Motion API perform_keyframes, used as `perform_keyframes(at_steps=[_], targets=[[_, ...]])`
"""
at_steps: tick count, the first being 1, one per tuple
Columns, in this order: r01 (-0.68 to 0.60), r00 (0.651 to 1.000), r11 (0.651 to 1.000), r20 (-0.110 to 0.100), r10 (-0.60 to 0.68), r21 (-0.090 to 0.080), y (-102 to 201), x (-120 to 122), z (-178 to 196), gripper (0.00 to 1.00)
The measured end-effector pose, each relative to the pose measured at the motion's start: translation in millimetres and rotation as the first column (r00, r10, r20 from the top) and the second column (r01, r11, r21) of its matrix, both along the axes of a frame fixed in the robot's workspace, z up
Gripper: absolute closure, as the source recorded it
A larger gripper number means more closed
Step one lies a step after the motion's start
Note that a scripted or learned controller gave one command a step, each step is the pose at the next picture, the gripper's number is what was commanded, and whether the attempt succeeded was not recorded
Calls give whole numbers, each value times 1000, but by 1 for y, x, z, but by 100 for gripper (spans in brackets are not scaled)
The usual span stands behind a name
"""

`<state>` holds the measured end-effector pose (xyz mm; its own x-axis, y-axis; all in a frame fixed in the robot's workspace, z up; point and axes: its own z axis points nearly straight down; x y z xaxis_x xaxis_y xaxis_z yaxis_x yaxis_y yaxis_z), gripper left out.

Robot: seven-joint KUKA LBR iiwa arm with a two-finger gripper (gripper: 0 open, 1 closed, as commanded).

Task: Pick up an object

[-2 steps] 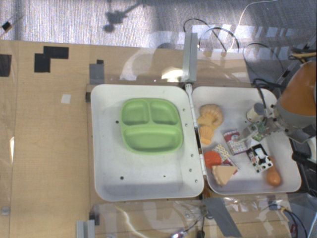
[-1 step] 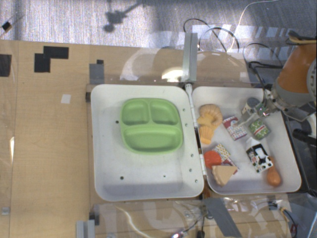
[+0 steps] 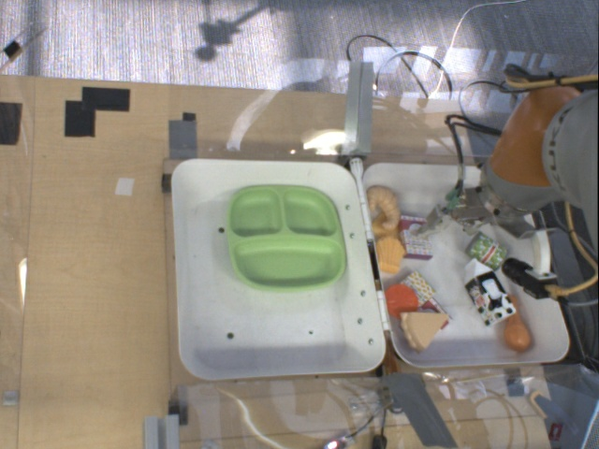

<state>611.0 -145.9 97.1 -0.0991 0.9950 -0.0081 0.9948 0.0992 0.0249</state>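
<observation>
White right bin holds your targets, and the tool, whose state I cannot tell, hovers near the small carton; judge it the approach step, needing descent next.

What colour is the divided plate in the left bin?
Light green; the divided plate shows clearly in the camera view.

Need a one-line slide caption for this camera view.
KUKA arm reaches over the right bin of toy food; a green divided plate sits in the left bin.
</observation>
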Motion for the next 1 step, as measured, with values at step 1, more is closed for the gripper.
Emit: perform_keyframes(at_steps=[1], targets=[[-74,997,997,2,74,-3,45,16,1,0]])
